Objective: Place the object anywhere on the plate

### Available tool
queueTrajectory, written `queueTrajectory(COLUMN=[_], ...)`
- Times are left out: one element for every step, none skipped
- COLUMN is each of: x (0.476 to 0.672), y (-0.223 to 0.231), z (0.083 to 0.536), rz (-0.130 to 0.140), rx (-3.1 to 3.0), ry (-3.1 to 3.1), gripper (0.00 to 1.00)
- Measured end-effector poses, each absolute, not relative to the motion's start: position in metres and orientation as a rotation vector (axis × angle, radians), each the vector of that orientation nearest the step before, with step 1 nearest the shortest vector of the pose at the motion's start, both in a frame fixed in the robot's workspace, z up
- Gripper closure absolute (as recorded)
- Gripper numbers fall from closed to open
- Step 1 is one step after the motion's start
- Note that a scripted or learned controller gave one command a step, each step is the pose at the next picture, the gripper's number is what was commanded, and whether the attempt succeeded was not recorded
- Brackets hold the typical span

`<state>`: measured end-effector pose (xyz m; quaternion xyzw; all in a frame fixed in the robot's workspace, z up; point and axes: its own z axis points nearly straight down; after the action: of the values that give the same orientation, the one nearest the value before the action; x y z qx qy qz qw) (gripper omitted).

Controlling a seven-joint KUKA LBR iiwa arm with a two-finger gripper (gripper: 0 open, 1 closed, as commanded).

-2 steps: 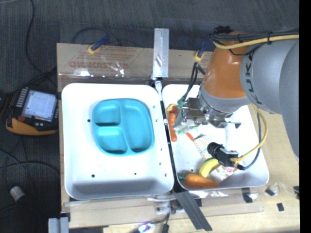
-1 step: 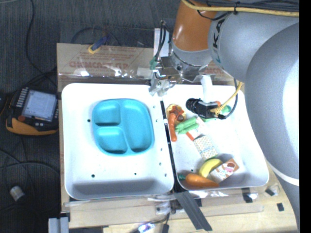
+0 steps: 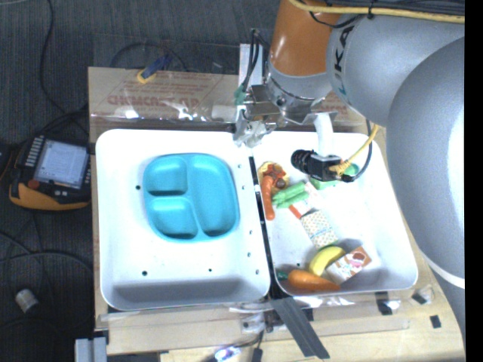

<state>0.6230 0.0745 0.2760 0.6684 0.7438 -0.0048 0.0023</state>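
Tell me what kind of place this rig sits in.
Likely a robotics lab, not a kitchen. A grey and orange arm works over two white bins on a bench. Toy food lies in the right bin, a blue plate in the left. Loose cables and a handheld controller lie on the carpet.

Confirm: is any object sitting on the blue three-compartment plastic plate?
No. The blue three-compartment plastic plate in the left white bin holds nothing; the toy items lie in the right white bin.

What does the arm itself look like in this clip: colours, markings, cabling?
The arm is bulky, smooth grey, with an orange band above the wrist and part of a dark letter on the grey shell. Black and yellow cables run across its top. The gripper is small, metallic grey.
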Motion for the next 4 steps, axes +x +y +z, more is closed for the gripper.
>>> queueTrajectory(x=[0.623, 0.623, 0.623, 0.623], y=[0.074, 0.074, 0.074, 0.074], z=[0.276, 0.285, 0.284, 0.293], rz=[-0.016, -0.022, -0.023, -0.029], rx=[2.096, 2.095, 2.094, 2.093], ry=[2.333, 2.332, 2.331, 2.331], gripper=[0.00, 1.00, 0.00, 1.00])
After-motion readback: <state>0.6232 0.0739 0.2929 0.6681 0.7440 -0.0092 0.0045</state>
